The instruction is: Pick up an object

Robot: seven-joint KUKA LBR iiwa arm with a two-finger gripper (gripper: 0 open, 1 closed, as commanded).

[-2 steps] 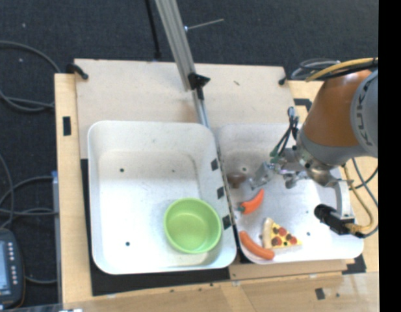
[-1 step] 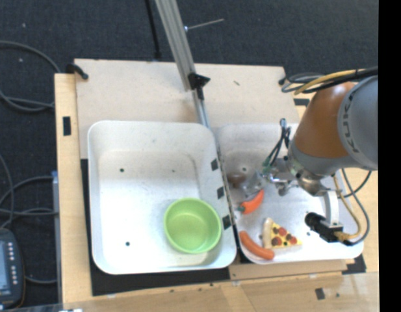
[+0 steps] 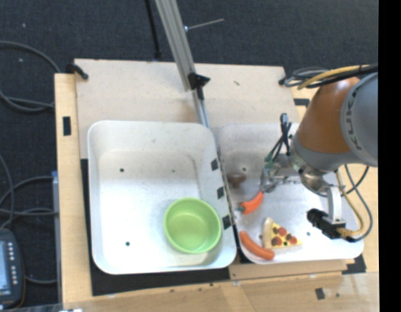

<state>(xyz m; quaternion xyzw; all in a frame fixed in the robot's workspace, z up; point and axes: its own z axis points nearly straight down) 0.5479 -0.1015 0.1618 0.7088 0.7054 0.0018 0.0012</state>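
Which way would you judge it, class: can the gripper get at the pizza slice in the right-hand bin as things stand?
Probably yes. The pizza slice lies uncovered near the bin's front edge, with the gripper poised just behind it over the same bin. A sausage lies close beside it and might crowd the grasp.

Two shallow white bins sit side by side on the bench, and the right bin (image 3: 234, 142) serves as the landmark. Inside it, the gripper (image 3: 268, 181) hangs low near its middle, with an orange carrot (image 3: 251, 203) just below the fingertips, apparently touching them. Toward the bin's front edge lie a pizza slice (image 3: 278, 235) and a sausage (image 3: 256, 246). A small brown object (image 3: 236, 179) rests by its left wall. Beyond that wall, the left bin (image 3: 122, 148) holds a green bowl (image 3: 192, 225).
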